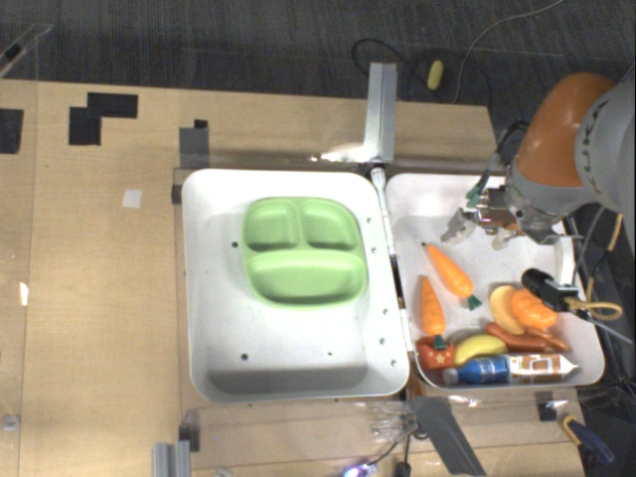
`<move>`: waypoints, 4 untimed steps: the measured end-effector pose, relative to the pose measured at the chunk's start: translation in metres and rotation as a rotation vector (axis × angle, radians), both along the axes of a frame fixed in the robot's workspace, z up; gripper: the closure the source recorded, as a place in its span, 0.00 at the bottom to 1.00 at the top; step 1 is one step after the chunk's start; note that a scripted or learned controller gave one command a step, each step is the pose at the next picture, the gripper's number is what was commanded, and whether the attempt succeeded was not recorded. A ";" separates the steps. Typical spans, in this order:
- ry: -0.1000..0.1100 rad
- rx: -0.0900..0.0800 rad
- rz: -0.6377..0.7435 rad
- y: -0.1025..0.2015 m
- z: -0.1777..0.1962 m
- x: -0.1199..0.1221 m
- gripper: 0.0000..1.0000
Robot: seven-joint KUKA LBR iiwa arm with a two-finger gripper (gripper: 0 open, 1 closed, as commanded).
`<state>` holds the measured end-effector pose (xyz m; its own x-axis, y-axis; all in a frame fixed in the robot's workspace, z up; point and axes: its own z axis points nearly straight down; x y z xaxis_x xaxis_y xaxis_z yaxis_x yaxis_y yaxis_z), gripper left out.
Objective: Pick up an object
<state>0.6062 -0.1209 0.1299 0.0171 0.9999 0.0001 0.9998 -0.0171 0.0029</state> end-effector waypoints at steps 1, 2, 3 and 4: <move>-0.011 -0.002 0.113 0.017 -0.040 -0.041 0.00; -0.018 0.000 0.114 0.019 -0.028 -0.039 1.00; -0.001 0.001 -0.047 0.023 -0.023 -0.041 1.00; -0.002 0.001 -0.095 0.080 0.056 -0.002 1.00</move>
